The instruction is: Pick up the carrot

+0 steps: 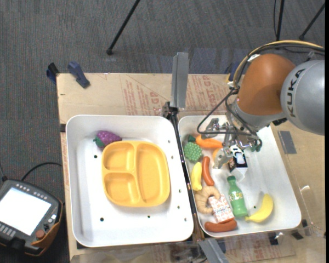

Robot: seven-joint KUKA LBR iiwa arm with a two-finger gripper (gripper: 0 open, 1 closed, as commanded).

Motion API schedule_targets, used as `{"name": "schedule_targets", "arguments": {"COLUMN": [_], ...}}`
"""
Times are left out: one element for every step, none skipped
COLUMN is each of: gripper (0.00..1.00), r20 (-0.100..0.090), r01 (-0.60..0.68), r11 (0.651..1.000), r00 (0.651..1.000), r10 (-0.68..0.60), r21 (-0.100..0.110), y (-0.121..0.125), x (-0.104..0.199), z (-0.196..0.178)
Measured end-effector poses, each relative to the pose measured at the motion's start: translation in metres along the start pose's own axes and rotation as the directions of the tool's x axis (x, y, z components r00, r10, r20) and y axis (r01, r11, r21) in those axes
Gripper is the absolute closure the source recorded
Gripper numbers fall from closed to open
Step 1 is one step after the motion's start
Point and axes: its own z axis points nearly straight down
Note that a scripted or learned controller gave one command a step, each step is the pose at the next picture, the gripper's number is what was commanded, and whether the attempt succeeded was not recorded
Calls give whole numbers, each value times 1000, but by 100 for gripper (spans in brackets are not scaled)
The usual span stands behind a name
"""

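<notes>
The carrot [209, 143] is orange with a green top and lies near the back left of the right bin [282, 193]. My gripper [228, 156] hangs over that bin just right of and in front of the carrot, fingers pointing down beside the carrot's tip. The orange wrist band [263, 84] above hides the bin's far edge. I see nothing between the fingers.
The right bin also holds a green spiky fruit [193, 151], a red sausage [208, 170], a yellow corn piece [197, 176], a green bottle [237, 196], a banana [262, 209] and more toys. The left bin [82, 201] holds a yellow divided plate [135, 173] and purple grapes [107, 138].
</notes>
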Motion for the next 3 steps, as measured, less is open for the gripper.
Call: {"name": "schedule_targets", "arguments": {"gripper": [0, 0, 0], "r20": [11, -12, -13], "r01": [-137, -329, -449], "r11": [991, 944, 894], "r00": [991, 944, 894], "r10": [137, 329, 449], "r21": [-1, 2, 4], "y": [19, 10, 15], "x": [-14, 2, 38], "z": [8, 19, 20]}}
